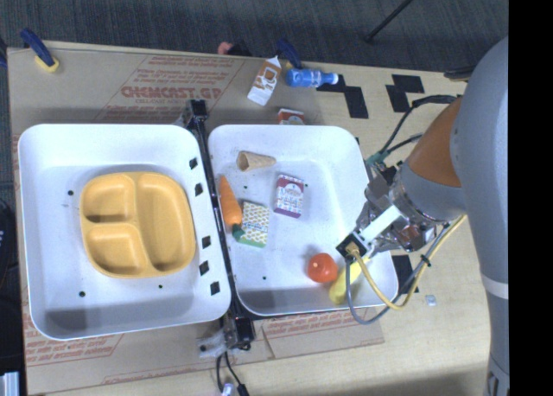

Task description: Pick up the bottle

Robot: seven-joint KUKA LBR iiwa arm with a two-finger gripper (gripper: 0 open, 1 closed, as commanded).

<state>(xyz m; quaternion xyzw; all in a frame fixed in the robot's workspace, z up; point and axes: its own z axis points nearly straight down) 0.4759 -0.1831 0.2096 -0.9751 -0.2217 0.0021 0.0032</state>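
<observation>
Blue bottle point(309, 78) lies past the right bin's point(337, 169) far edge; gripper point(380, 232) (its grip can't be made out) hovers over the near-right corner

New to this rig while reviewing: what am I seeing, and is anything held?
This is one camera fixed above a bench, looking down at a slant. The grey arm with an orange band, reaching in from the right, is a robot; its gripper hangs over the right edge of the right white bin, near a reddish ball and a yellow fruit. I cannot tell whether it holds anything. The left white bin holds a yellow divided plate. The blue plastic bottle it should pick lies on the bench beyond the bins.
</observation>
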